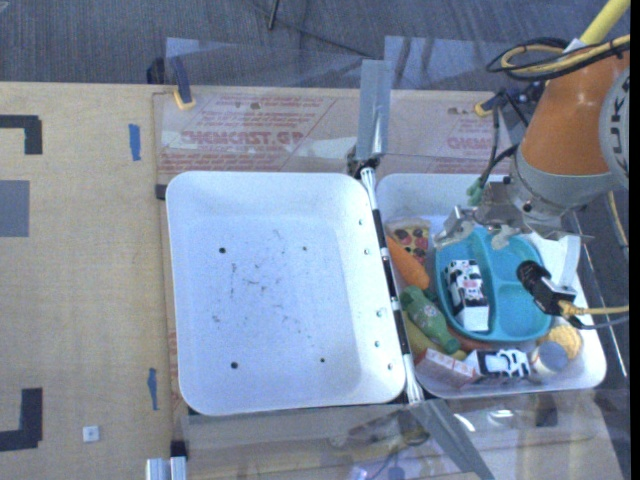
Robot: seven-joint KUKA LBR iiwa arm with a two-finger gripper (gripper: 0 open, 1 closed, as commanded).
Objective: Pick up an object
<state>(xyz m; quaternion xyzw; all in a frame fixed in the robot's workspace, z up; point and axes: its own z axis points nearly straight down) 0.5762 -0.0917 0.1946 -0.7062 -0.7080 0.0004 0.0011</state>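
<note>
So my gripper (487, 218) hangs over the back part of the right bin (592, 368), right at the far edge of a teal dish (505, 303). From this angle I honestly can't tell if it's spread or closed up, and I can't see anything held in it. The teal dish lies tilted on top of the pile and has a small black-and-white item (466, 286) resting in it. Tucked under its left side are an orange piece (406, 260) and a green piece (426, 314), both against the bin's left wall. A yellow knobbly thing (566, 340) sits near the front right corner, and a flat packet (448, 368) lies along the front edge. The left bin (270, 184) is just beside it, with small dark flecks on its floor.
</note>
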